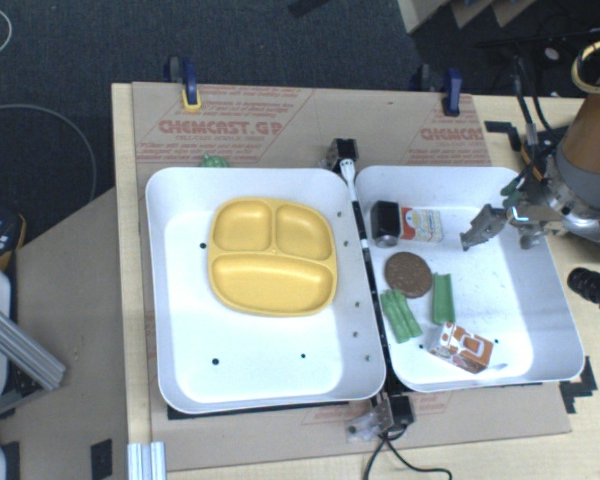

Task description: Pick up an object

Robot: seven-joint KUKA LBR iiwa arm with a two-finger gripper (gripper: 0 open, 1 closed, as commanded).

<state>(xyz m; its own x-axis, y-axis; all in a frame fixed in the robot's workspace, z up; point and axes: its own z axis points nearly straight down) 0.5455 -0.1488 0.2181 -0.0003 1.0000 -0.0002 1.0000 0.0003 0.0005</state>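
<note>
nearest, in the right bin [550, 353], a packet [463, 347] lies at six o'clock, two green sticks [420, 308] and a brown disc [408, 274] above it, a small bottle [405, 224] at eleven, and the gripper [500, 223], fingers spread and holding nothing, hovers at two.

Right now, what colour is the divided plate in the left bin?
Pale yellow; the divided plate shows best in the camera view.

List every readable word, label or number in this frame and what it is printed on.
"CHEMCAST G P": red print on the brown cardboard sheet behind the left white bin.
"CHEMC...": the same print again behind the right white bin, cut off.
Labels on the small white bottle and the orange-white packet: too blurred.
</note>
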